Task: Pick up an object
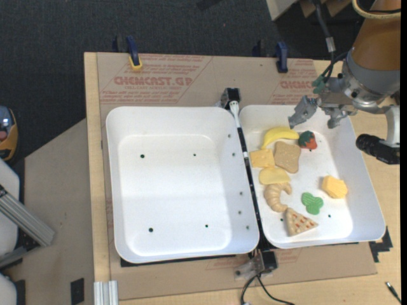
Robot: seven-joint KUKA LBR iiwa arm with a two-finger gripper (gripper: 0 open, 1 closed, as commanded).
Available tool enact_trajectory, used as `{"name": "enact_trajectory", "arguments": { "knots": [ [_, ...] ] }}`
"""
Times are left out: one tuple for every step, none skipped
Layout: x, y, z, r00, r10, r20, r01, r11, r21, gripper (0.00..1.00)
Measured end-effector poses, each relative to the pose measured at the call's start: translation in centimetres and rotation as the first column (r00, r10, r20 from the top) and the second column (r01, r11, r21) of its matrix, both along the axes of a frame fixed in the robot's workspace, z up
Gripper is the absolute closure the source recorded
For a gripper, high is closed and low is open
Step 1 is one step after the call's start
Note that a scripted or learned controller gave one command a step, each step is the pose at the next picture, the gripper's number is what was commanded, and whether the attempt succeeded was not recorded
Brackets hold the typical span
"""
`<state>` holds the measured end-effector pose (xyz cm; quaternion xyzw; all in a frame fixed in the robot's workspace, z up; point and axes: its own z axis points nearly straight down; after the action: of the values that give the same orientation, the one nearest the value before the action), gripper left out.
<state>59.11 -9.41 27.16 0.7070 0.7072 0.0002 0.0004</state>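
From my screen, the things to pick from all lie in the right bin (365,199): a banana (280,135) at the far end, a strawberry (308,140) just beside its tip, a slice of bread (287,157) and a yellow cheese square (261,158) below the banana, a pale yellow piece (274,175) under those, then a croissant (276,197), a green leafy piece (311,203), a yellow block (334,187) nearer the right wall, and a pizza slice (298,222) closest to the near rim. The gripper (319,115) hangs over the far end of that bin, above the banana and strawberry, with its two fingers (303,112) spread apart and nothing between them (I see no contact with any item). The left bin (127,129) sits alongside, the two touching along a dark seam, both resting on a brown board (184,78) clamped at its far edge by two blue clamps (132,50).
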Motion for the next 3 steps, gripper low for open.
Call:
{"name": "enact_trajectory", "arguments": {
  "knots": [
    [-8.3,0.5,22.2,1.000,0.000,0.021,0.000,1.000,-0.002,0.00],
    [-8.1,0.6,22.3,1.000,0.001,0.005,-0.001,1.000,-0.002,1.00],
    [-8.3,11.1,12.4,1.000,0.011,-0.012,-0.011,1.000,0.003,1.00]
  ]
}}
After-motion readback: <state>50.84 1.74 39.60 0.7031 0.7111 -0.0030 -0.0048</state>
